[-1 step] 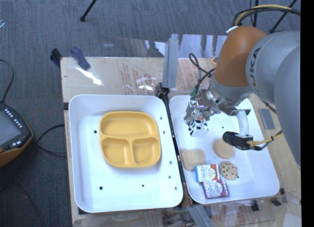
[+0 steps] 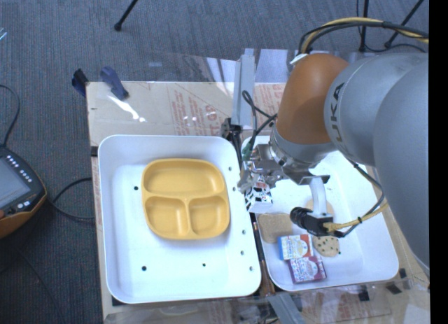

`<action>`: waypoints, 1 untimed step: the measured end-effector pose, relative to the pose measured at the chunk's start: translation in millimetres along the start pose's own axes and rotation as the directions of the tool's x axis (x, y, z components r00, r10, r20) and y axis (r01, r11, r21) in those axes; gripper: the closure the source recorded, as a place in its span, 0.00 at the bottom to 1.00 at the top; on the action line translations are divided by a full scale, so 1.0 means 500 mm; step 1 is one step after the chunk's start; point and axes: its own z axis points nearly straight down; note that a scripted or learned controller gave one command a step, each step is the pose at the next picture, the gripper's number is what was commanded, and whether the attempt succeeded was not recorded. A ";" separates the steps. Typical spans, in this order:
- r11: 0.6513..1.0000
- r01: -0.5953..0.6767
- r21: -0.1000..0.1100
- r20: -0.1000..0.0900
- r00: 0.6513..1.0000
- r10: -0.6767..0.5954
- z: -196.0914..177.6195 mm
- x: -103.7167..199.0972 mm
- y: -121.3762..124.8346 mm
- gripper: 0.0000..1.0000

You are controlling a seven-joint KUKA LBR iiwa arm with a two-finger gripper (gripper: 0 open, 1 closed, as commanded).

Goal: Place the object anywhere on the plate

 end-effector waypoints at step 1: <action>1.000 -0.002 0.000 0.001 1.000 0.002 0.000 -0.002 0.000 0.00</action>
